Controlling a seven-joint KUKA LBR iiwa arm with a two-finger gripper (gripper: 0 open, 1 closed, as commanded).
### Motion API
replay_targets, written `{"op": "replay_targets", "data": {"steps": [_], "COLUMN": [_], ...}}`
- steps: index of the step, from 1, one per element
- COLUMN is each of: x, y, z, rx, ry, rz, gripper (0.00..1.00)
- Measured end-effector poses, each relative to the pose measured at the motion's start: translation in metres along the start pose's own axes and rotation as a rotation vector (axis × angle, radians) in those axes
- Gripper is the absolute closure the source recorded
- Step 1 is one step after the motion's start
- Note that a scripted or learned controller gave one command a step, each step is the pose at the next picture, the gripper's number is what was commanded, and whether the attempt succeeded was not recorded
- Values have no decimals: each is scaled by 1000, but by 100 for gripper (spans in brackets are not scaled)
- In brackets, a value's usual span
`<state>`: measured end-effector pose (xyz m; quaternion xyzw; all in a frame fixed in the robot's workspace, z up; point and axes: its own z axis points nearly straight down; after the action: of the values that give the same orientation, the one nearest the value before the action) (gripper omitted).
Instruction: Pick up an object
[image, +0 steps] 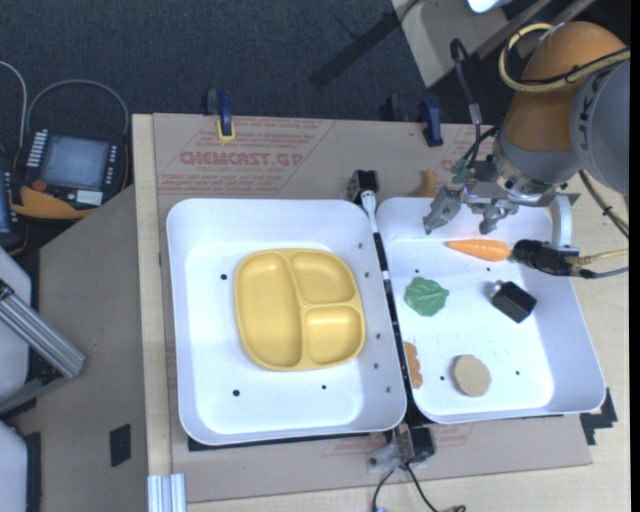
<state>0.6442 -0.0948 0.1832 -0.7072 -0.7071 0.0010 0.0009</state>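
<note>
Gripper (465, 213), fingers spread and holding nothing, hangs over the right bin's (560, 395) far end. Carrot (478, 249) lies just beside it; leaf (426, 296), block (513, 301), disc (471, 375) lie nearer.

Yellow divided tray (298, 320) in left bin (195, 390) | blue clamps (225, 112) at desk's far edge | handheld pendant (70, 170) beyond, left

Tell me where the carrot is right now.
The carrot lies near the back of the right bin, just below the gripper and left of a black block.
</note>
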Motion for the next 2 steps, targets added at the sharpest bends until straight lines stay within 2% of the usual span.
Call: {"op": "replay_targets", "data": {"steps": [1, 2], "x": [-1, -1], "y": [5, 6], "z": [42, 30], "rx": [0, -4], "ry": [0, 0], "rz": [0, 0], "gripper": [0, 100]}}
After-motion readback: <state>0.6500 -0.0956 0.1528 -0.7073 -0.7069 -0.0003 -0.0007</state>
